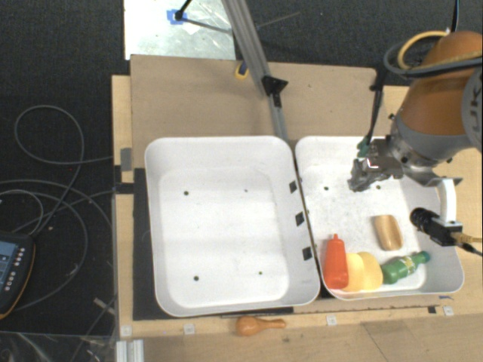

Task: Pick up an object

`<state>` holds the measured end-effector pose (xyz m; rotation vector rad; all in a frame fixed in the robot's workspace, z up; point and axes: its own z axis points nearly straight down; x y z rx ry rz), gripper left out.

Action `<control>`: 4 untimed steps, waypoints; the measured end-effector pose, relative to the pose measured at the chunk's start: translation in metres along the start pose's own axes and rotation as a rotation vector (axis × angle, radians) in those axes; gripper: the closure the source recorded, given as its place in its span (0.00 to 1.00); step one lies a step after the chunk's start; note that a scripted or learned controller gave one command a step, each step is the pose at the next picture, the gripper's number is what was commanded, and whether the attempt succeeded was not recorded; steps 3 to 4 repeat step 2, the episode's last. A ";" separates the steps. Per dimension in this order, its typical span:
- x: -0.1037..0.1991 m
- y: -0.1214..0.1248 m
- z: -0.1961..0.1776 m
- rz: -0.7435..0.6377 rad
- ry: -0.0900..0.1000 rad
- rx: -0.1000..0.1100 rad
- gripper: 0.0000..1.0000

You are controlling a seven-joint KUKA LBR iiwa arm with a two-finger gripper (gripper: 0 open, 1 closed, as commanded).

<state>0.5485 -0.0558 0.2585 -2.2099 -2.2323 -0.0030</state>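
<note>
My gripper (365, 178) hangs over the upper middle of the right bin (332, 157), pointing down, with nothing seen between its tips. Below it in the same bin lie a tan bread-like piece (388, 231), a red bottle (335, 262), a yellow rounded object (364, 271) and a green bottle (404, 266), clustered along the bin's near edge. The gripper stands apart from all of them, above and left of the tan piece.
The left bin (219, 225) sits beside the right one, joined by black clips (299, 218). An orange-brown pear-shaped object (258, 324) lies on the bench in front of the bins. A grey pole (253, 47) slants across the back.
</note>
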 end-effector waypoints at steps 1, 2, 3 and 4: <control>0.061 0.019 0.005 -0.002 0.001 -0.001 1.00; 0.109 0.030 0.016 0.000 0.000 0.000 1.00; 0.109 0.030 0.016 0.000 0.000 0.000 1.00; 0.109 0.030 0.016 0.000 0.000 0.000 1.00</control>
